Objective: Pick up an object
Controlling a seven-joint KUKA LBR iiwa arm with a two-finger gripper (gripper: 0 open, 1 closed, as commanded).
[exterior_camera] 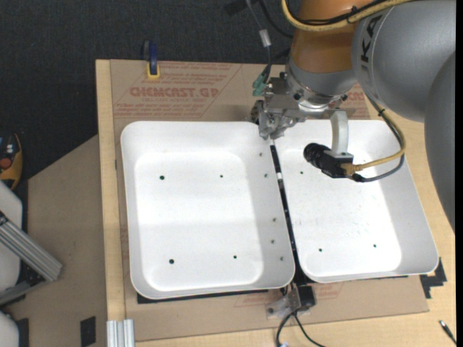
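Gripper (272, 123) sits at the back edge btw the two bins; can't tell its state tbh. No obj visible to grab. Left bin (145, 194) below-left of it, right bin (405, 230) below-right.

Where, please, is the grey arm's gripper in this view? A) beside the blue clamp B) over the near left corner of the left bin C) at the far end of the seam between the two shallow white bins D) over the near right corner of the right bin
C: the gripper sits at the far end of the seam, where the shallow white left bin meets the right bin.
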